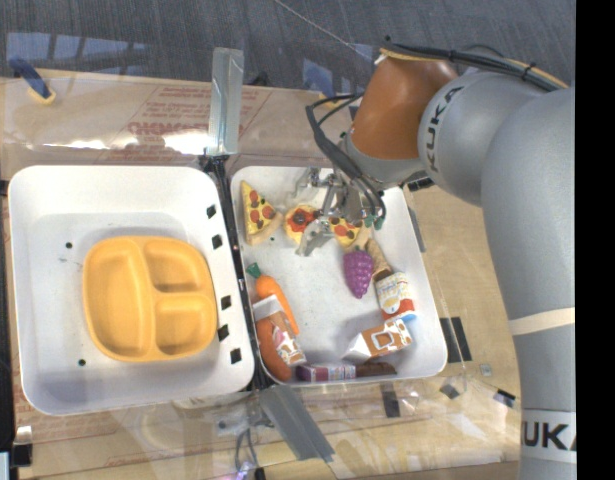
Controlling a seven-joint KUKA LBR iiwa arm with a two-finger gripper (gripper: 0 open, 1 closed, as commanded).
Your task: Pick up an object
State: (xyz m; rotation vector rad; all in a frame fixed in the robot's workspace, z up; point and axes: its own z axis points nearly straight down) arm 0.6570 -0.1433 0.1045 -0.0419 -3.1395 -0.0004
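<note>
Grey arm [507, 168], two bins [117, 193]

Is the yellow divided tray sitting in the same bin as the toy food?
No, the yellow tray lies in the left bin, while the pizza slice and grapes are in the right bin.

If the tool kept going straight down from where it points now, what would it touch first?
Most likely the pizza slice directly beneath the tool in the right bin, or the slice beside it; height above them is unclear from this single view.

The arm [467, 118] reaches over the right bin [427, 318] of toy food [358, 271].
</note>
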